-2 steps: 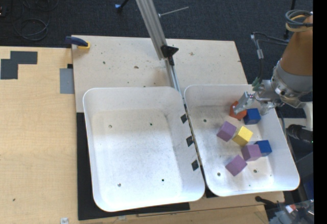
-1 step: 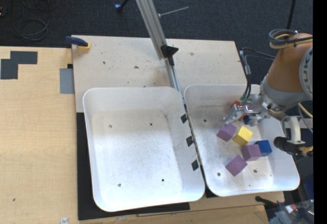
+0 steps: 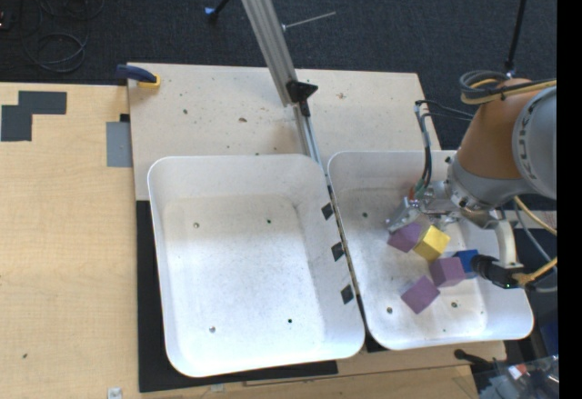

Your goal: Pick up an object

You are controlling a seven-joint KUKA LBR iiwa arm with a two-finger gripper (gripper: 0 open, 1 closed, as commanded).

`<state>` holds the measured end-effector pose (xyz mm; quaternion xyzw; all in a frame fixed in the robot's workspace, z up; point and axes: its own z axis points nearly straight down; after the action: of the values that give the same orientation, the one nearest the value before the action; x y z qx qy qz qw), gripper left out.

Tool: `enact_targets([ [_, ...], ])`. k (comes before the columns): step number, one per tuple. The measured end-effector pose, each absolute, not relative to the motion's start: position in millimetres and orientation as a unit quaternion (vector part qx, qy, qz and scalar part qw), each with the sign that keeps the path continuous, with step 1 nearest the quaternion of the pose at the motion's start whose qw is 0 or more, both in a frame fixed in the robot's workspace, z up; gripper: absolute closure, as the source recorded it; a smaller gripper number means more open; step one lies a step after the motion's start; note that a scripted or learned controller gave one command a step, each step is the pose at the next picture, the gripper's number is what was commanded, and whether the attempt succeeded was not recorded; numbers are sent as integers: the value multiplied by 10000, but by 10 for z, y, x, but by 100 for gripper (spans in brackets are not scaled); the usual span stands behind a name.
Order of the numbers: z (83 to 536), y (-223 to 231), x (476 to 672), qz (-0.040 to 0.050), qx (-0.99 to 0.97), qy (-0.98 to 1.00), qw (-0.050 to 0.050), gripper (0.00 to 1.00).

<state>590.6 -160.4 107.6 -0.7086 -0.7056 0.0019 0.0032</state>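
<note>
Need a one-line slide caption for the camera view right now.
KUKA arm's gripper reaches into the right bin beside a purple block and yellow block.

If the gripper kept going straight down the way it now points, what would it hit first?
Probably the purple block directly under the gripper, with the yellow block beside it; depth is unclear from this slanted view.

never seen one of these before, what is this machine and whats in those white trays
This is one picture, taken by a fixed camera above a bench, looking down at a slant. The grey and orange shape at the right is a robot arm. Its gripper sits low in the right bin, beside the blocks; I can't tell whether it holds anything. That bin contains small blocks: a yellow block, three purple blocks and a blue block. The left bin sits beside it. A metal pole rises behind the bins.
</note>
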Motion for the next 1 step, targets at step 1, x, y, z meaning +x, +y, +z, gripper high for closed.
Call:
enact_targets([
  [1, 1200, -1616, 5911, 10, -7108, -7034, 21, 100],
])
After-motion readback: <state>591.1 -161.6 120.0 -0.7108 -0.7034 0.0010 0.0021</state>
